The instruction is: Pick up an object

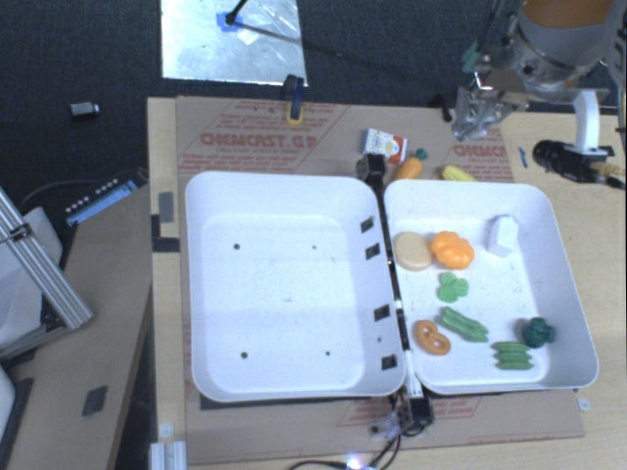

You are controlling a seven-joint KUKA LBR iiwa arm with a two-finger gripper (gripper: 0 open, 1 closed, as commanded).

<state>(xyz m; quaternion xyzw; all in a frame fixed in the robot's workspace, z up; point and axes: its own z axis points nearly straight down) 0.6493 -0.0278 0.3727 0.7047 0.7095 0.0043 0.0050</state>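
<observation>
Green bean [462, 323] lies slanted, down-right, in right bin [563, 262]; cardboard bench [255, 135]; gripper [477, 116] fingers unclear.

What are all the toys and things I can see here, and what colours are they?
bins: 2, white, side by side on the bench
pumpkin: 1, orange, right bin, upper middle
round biscuit: 1, tan, touching the pumpkin's left side
white block: 1, white, right bin, upper right
small leafy piece: 1, green, below the pumpkin
pea pod: 1, green, right bin, middle
pretzel: 1, orange-brown, right bin, lower left
bean pods: 1 bunch, green, right bin, lower right
broccoli: 1, dark green, by the right wall
carrot: 1, orange, outside, above the right bin
banana: 1, yellow, outside, right of the carrot
gripper: 1, grey, above the right bin's far edge
</observation>
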